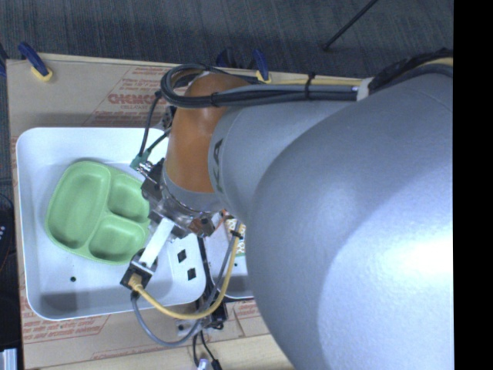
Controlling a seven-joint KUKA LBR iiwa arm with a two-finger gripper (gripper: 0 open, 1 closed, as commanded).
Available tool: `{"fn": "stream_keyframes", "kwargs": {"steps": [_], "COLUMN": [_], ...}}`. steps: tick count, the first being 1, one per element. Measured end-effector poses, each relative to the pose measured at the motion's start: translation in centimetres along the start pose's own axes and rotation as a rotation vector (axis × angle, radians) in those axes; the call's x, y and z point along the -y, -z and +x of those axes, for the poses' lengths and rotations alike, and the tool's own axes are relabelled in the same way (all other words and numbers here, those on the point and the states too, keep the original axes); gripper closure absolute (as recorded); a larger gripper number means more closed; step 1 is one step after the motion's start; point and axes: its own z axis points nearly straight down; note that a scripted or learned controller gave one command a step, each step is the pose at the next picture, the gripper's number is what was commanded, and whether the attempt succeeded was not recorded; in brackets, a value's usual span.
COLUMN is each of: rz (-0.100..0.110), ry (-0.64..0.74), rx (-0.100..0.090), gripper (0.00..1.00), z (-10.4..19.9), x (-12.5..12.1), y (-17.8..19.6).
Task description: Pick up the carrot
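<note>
The green divided tray (98, 210) lies in the left white bin (31, 206), close to its left wall, with bare floor open toward the bin's near edge. The grey arm (347, 222) crowds in just right of the tray — its orange band (192, 141) hangs over the tray's right rim. The jaws' state cannot be told, and the carrot's place cannot be made out.

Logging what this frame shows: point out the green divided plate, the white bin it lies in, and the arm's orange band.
green divided plate (96, 210), camera view, centre ridge.
white bin (31, 206), camera view, left wall.
orange band (189, 141), camera view, middle of the band.
</note>
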Motion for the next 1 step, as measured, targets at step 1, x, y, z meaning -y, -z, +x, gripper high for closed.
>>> {"fn": "stream_keyframes", "kwargs": {"steps": [1], "rz": [-0.005], "ry": [0.126], "rx": [-0.002], "gripper": [1.0], "z": [3.65], "x": [3.11], "y": [-1.37]}}
